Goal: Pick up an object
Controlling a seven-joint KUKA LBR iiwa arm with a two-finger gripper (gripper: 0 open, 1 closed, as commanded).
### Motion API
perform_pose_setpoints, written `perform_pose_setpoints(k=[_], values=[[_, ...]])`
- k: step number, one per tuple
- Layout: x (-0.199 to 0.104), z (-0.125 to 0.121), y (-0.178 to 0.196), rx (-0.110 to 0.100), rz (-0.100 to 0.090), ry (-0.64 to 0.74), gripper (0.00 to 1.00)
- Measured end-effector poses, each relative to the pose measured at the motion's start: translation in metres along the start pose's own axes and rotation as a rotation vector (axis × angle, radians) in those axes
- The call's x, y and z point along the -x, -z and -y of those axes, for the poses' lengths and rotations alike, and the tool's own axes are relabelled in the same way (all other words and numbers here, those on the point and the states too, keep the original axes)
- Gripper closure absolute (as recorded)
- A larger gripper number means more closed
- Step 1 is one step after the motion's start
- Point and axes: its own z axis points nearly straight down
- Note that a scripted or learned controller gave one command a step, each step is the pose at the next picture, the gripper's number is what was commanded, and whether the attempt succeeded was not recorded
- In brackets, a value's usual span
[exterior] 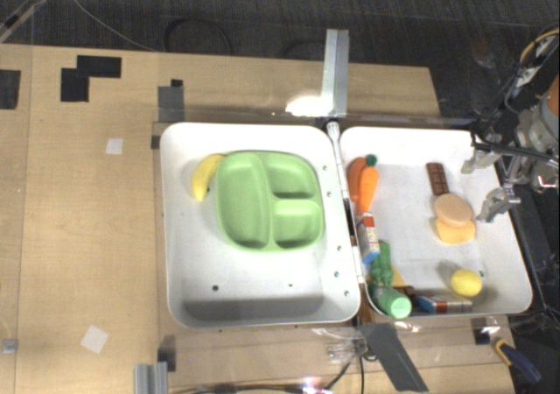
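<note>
pincer (pixel 495 184) is seen at the right rim of the right bin (pixel 516 291), with its two fingers set apart and nothing between them. just to its left, inside that bin, a round tan and yellow toy (pixel 454 218) lies near the lower finger without touching it. a brown chocolate bar (pixel 437 178) lies above that toy and a lemon (pixel 466 282) below. a carrot (pixel 367 186) is laid along the bin's left wall. a green divided plate (pixel 267 200) and a banana (pixel 205 175) are held in the left bin (pixel 188 296).
</note>
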Motion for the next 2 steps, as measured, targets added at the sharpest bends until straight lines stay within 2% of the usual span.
perform_pose_setpoints(k=[1,2], values=[[-0.0586,0.0064,-0.1439,-0.004,0.008,0.127,0.0],[-0.0648,0.0062,-0.1431,-0.009,0.012,0.688,0.0]])
